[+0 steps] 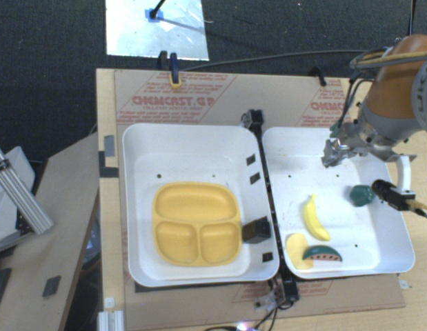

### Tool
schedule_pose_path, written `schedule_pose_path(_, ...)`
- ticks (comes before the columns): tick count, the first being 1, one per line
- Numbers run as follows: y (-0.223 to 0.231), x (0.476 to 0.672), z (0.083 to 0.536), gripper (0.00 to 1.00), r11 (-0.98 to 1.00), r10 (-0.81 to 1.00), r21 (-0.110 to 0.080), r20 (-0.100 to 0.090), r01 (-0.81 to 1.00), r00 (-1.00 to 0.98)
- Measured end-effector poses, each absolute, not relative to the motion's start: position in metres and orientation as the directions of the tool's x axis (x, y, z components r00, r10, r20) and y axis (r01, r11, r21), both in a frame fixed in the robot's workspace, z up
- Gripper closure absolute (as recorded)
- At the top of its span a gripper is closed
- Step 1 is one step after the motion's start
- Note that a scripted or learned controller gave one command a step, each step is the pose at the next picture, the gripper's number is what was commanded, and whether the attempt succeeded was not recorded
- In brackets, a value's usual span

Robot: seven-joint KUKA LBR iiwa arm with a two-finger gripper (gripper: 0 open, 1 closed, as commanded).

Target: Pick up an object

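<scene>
While the nearest edge of the bench (199, 302) shows only bare board and a tangle of wires, the right bin (392, 257) holds its things toward its near side. At about seven o'clock in that bin lies a watermelon slice (322, 255), green-rimmed with a red face, resting against a small yellow round piece (296, 244) just to its left. Just beyond them, near the bin's middle, a banana (314, 218) lies on the white floor, its length running roughly from eleven to five o'clock. Off at three o'clock from the banana sits a small teal object (361, 195) (its shape is too small to make out), with a black part of the arm's gear just beside it.

Across the divider, the left bin (141, 185) carries a yellow divided tray (197, 223) with three compartments, set near the bin's centre.

Farther back in the right bin, at about one o'clock from the banana, the fingers (332, 152) hang over bare white floor, well apart from the banana and from the teal object; whether they are spread or pressed together I cannot tell, and nothing shows between them. Above them rises the grey arm with its orange band (399, 74).
</scene>
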State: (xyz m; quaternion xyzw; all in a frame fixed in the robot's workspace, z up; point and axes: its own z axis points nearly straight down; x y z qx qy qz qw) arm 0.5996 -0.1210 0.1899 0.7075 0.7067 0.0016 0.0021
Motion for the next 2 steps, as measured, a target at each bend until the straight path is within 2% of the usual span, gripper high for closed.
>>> schedule_pose_path(1,-0.121,0.601,0.203,1.00,0.003,1.000,0.004,0.000,1.000,-0.003)
schedule_pose_path(2,-0.058,0.597,0.213,1.00,0.010,1.000,0.002,0.002,1.000,-0.010)
